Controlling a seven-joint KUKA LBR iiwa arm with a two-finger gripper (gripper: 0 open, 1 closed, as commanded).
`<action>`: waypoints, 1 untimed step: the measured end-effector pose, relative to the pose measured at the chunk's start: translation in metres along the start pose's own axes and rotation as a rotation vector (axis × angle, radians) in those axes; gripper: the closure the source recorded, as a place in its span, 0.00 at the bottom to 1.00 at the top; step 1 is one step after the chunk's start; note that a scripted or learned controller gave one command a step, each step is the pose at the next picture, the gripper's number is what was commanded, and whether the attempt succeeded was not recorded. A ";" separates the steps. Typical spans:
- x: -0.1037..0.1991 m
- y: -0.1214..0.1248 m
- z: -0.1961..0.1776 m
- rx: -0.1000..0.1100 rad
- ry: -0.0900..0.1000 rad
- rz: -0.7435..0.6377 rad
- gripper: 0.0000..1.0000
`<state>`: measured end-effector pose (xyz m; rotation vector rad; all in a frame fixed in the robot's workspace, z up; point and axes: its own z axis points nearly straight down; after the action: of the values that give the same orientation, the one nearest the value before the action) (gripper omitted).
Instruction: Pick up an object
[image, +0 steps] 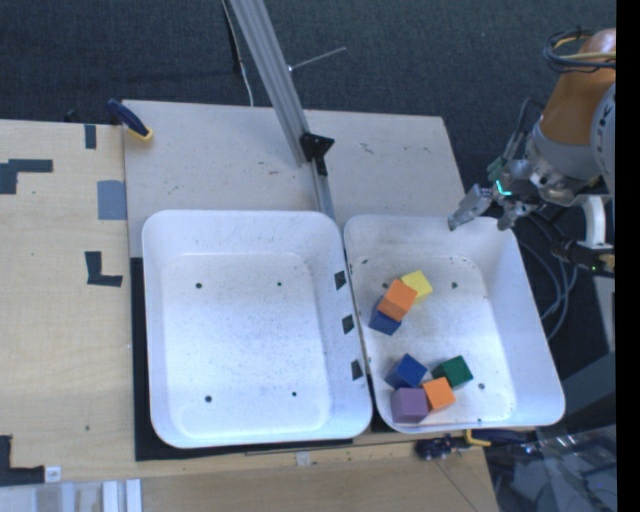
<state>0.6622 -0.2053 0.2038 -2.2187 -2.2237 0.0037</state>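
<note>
The tool (484, 212) hung just over the far right corner of the right bin (520, 300), its two fingers spread apart and nothing between them, so it was released and carrying no load. Judged from that, the pick had not yet begun; the arm (575, 110) seemed parked clear of the blocks so it could descend from above.

Inside the right bin, well apart from the tool, lay two clusters. The nearer one sat toward the bin's middle: an orange block (399, 298) touching a yellow block (417, 285) on its far side and a dark blue block (384, 321) on its near side. The likeliest target was the orange block, which sat uppermost. It was roughly cubic, so it had no clear long axis; its faces stood turned at a slant to the bin walls, which would call for a matching wrist turn.

Toward the bin's near edge sat a blue block (407, 370), a green block (456, 371), a second orange block (438, 393) and a purple block (408, 404), packed close together.

The left bin (160, 300) lay beside the right bin on the desk (60, 320).
</note>
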 end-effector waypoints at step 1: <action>0.006 -0.001 0.045 0.003 0.001 0.000 0.00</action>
<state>0.6612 -0.1996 0.1591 -2.2165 -2.2215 0.0060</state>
